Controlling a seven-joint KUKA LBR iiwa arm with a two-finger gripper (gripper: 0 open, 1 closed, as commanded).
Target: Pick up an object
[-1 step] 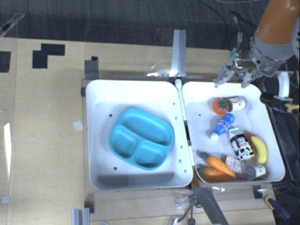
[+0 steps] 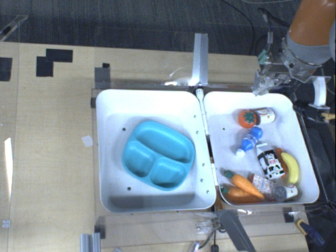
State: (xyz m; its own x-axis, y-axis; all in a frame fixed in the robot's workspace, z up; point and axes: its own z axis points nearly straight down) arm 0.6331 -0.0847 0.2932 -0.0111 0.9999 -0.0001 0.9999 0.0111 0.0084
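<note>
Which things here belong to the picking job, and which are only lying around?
For the job:
gripper
tomato
blue bottle
banana
carrot
right bin

Just there:
blue divided plate
left bin
black tape marks

Two shallow white plastic bins point(image 2: 110, 140) with smooth, faintly glossy walls, blue divided plastic tray point(image 2: 157, 154) in matt finish, pale wooden table point(image 2: 47, 140), glossy yellow plastic banana point(image 2: 291, 167)

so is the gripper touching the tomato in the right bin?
Apart. The camera view shows the gripper up at the far rim of the right bin, with bare white floor between it and the tomato.
</note>
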